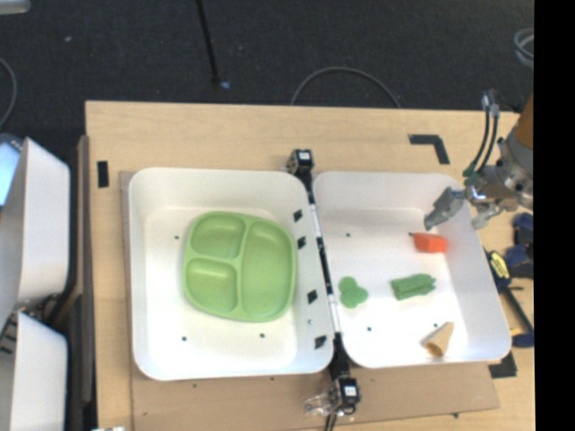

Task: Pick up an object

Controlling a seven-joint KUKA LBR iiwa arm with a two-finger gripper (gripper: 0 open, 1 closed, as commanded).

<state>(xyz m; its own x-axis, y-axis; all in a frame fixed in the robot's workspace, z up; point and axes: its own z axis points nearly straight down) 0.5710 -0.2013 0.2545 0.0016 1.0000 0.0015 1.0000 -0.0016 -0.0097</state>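
Note:
The right bin [386,187] holds an orange block [429,242], a green elongated toy [413,286], a green clover-shaped piece [351,293] and a tan cone [439,338]. My gripper [446,207] hangs over the bin's right side, just above and slightly right of the orange block, reaching in from the right edge. Nothing shows between its fingers.
The left bin [153,196] holds a green divided plate [241,266]. A black divider strip [316,250] runs between the bins. Blue and yellow clamps [514,260] sit at the bench's right edge, with cables on the dark floor behind.

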